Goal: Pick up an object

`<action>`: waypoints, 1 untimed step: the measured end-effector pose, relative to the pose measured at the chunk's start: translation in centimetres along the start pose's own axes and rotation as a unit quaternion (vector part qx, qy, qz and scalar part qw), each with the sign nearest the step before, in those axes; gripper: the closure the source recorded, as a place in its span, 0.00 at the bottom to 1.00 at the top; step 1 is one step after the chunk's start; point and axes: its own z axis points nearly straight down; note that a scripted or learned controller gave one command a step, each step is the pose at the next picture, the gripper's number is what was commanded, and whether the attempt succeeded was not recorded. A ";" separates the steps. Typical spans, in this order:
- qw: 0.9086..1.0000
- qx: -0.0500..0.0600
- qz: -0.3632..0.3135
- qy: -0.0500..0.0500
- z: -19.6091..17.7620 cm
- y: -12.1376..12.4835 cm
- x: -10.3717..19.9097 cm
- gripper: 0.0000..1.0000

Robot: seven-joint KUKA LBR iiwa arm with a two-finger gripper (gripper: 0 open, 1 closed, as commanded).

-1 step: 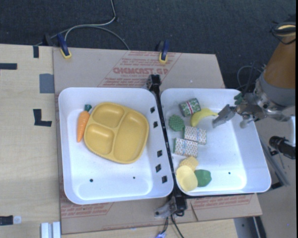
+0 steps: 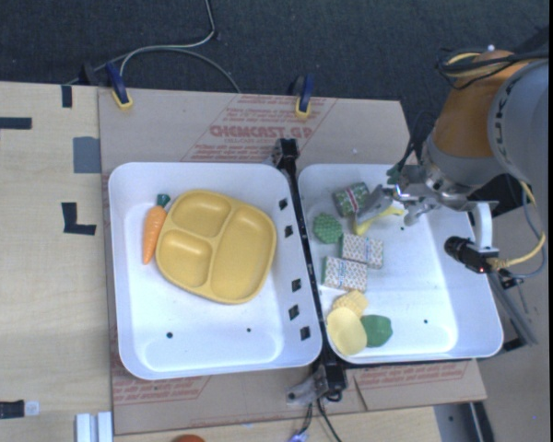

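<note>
The gripper (image 2: 394, 203) sits low in the upper part of the right bin (image 2: 442, 339), and a yellow strip-like object (image 2: 380, 215) lies just at its tips. From where I stand I cannot tell whether the claw is open or closed, nor whether that yellow piece is between its tips or only beside them. The risk, as I judge it, is a grab that catches only the edge of the yellow piece, so it slips out on the lift. The green can (image 2: 351, 197) lies touching or nearly touching it to the left, and could be nudged or pinched along with it.

The other candidates crowd the left half of this bin: a round green piece (image 2: 327, 227), two patterned sachets (image 2: 353, 261) below it, then yellow pieces (image 2: 347, 325) and a green lump (image 2: 378, 330) near the bottom edge. The left bin (image 2: 203, 348) holds a yellow divided plate (image 2: 216, 246) with a toy carrot (image 2: 152, 232) at its left.

The arm (image 2: 484, 109) comes in from the upper right of the frame, its orange band bulking above the wrist, which bends down and leftward into the bin.
</note>
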 end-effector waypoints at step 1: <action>1.000 -0.001 0.000 -0.001 7.4 5.0 3.7 0.00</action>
